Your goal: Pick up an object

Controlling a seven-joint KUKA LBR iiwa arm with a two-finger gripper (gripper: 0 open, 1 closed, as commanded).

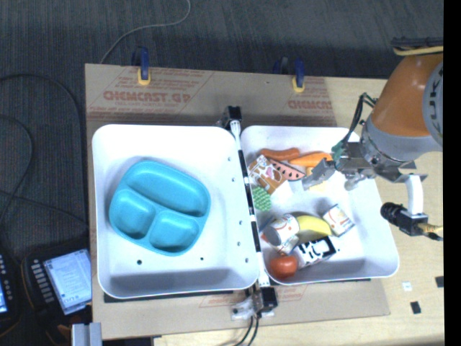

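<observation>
The hand hangs over the right bin toward its 2 o'clock corner, fingers spread and pinching nothing. At 9 o'clock from it lies a carrot; at 6 o'clock a banana. The left bin holds a blue tray.

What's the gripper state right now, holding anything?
Gripper: open, holding nothing, over the right bin near the carrot.

Brown board worktop, printed lettering, two clamps at far edge. Two white bins on it, touching: left bin, right bin.
</observation>
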